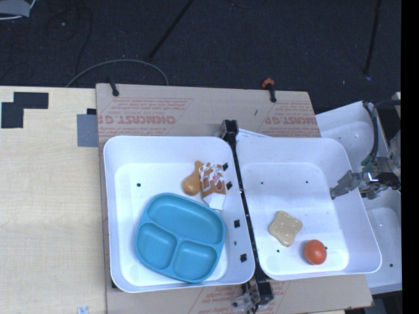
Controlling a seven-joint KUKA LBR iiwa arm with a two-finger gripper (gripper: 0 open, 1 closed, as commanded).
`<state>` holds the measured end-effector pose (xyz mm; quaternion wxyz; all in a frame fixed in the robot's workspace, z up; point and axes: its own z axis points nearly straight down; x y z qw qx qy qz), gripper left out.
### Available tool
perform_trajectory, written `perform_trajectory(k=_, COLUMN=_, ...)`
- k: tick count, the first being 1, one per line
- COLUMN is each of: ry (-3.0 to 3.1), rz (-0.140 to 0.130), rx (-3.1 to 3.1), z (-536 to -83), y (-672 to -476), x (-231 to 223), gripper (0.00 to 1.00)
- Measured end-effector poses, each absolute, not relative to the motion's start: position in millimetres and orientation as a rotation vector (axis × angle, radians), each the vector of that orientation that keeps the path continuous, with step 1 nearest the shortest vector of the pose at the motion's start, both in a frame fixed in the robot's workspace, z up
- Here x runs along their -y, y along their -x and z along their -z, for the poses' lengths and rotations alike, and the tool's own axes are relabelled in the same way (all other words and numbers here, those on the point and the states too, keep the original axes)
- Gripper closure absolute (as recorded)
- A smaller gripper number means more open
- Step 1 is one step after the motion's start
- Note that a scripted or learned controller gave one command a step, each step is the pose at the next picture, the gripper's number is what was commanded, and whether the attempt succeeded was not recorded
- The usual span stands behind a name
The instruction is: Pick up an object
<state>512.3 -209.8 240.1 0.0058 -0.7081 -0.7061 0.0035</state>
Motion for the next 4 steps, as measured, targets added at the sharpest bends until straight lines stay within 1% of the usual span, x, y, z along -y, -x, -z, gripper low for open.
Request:
perform_trajectory(k=1, ry=2.221, rz=-0.001, rx=2.221, z=-246, y=-514.8, x=210, gripper=0.0)
perform_trajectory(k=2, ry=2.215, rz=-0.005, rx=2.216, z=-189, y=-518.2, x=199, gripper=0.0)
perform_trajectory(k=3, ry=2.217, rz=-0.005, rx=2.216, z=-143, y=-512.6, x=203, gripper=0.0)
perform_trajectory(k=4, ry=2.222, rz=0.0, rx=2.217, z=-92, y=-512.9, x=202, gripper=0.0)
